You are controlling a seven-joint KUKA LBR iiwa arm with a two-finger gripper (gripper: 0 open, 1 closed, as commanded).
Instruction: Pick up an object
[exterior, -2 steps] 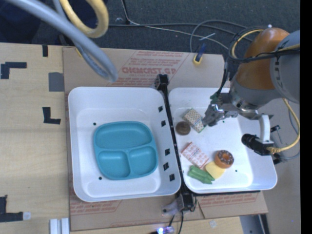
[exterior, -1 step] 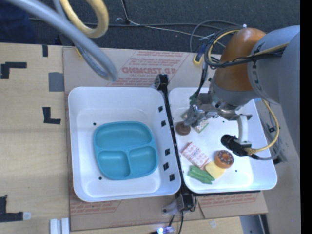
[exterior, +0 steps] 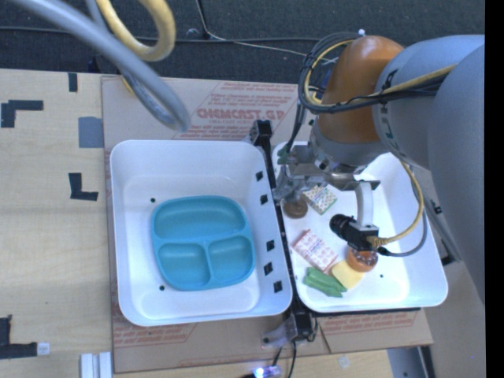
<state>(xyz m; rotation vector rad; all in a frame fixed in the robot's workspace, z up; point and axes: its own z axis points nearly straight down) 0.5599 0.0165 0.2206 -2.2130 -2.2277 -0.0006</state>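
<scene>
My gripper (exterior: pixel 298 186) hangs low over the left part of the right bin (exterior: pixel 409 286), close to the wall shared with the left bin. Right beneath it sits a small brown round object (exterior: pixel 295 208), and I cannot tell whether they touch. A checkered packet (exterior: pixel 322 201) lies just right of the brown object. A second checkered packet (exterior: pixel 314 250) lies nearer the front. At the front of the bin are a green piece (exterior: pixel 324 283), a yellow piece (exterior: pixel 345 275) and an orange-red piece (exterior: pixel 361 259).
The left bin (exterior: pixel 126 211) holds a blue divided plate (exterior: pixel 203 239). The arm's orange band (exterior: pixel 358 77) and grey body cover the back and right of the right bin. A grey hose (exterior: pixel 118 53) and a yellow hose (exterior: pixel 153 14) cross the top left.
</scene>
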